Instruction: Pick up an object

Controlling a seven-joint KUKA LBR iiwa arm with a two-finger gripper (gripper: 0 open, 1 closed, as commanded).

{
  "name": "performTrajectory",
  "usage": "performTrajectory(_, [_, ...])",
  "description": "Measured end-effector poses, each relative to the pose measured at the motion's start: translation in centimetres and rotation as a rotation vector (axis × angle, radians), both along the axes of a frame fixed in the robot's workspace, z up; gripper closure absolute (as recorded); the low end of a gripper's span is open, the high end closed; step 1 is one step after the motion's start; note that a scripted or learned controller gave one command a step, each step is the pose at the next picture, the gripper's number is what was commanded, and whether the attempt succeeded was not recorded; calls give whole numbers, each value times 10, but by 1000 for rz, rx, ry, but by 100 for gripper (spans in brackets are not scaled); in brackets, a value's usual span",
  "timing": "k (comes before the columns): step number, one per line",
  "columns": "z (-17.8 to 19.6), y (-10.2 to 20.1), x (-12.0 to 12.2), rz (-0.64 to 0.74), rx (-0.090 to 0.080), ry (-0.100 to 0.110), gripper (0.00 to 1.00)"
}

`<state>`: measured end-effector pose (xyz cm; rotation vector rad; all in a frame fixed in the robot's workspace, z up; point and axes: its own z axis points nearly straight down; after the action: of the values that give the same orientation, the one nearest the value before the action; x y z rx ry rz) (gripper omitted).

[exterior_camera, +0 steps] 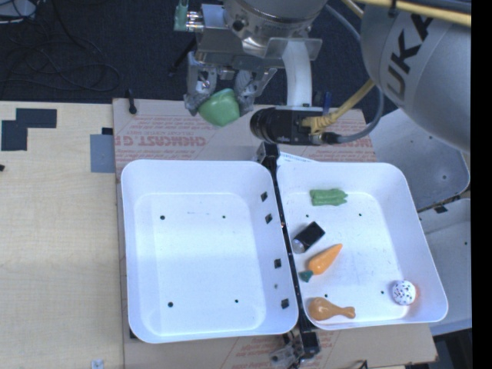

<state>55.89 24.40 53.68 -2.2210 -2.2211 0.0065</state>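
The tool pinches a green object between its fingers, raised at 12 o'clock above the left bin. The surface is pale wood with dark patches; brown cardboard lies under both bins. The right bin holds a carrot, a green piece and a ball. Dark floor with cables lies beyond.

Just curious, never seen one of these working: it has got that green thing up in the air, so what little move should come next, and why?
Probably carry it over the left bin and lower it there. The gripper is shut on the green object, high above the bench, behind that bin.
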Motion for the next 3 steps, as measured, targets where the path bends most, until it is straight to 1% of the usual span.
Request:
performTrajectory(1, [-1, 0, 32, -1, 0, 0, 100])
performTrajectory(2, [2, 0, -47, 5, 2, 3, 100])
performTrajectory(3, [0, -1, -64, 2, 0, 3, 100])
